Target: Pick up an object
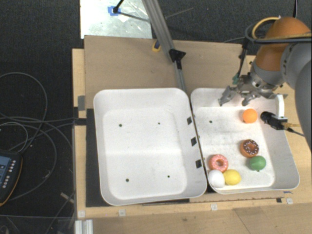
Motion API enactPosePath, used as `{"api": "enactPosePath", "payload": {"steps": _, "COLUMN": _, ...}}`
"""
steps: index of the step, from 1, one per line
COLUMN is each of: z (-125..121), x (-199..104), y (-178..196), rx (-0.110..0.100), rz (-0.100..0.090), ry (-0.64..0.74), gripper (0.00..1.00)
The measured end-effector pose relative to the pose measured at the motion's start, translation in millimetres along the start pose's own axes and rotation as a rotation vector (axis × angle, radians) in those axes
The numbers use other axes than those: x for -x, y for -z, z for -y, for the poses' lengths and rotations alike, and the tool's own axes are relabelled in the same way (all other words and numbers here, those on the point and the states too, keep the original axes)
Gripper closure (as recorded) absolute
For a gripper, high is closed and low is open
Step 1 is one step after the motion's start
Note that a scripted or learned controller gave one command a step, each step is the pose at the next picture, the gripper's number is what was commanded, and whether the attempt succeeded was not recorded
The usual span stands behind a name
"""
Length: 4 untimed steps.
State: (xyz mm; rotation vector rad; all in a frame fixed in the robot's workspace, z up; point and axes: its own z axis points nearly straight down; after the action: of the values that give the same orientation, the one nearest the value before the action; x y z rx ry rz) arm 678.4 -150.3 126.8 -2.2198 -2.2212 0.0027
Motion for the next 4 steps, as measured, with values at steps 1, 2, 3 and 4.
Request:
{"api": "enactPosePath", "payload": {"steps": 1, "z": -2.3, "x": 0.3, "y": 14.7, "rx": 0.008, "rz": 0.001, "ry": 0.0, "gripper": 1.0}}
{"api": "enactPosePath", "payload": {"steps": 2, "z": -8.2, "x": -6.1, "y": 77.7, "rx": 0.012, "rz": 0.001, "ry": 0.005, "gripper": 1.0}}
{"api": "enactPosePath", "payload": {"steps": 3, "z": -9.5, "x": -5.9, "y": 95.7, "rx": 0.007, "rz": 0.001, "ry": 0.005, "gripper": 1.0}}
{"api": "enactPosePath", "payload": {"steps": 4, "z": -5.8, "x": -58.1, "y": 107.9, "rx": 0.006, "rz": -0.002, "ry": 0.01, "gripper": 1.0}}
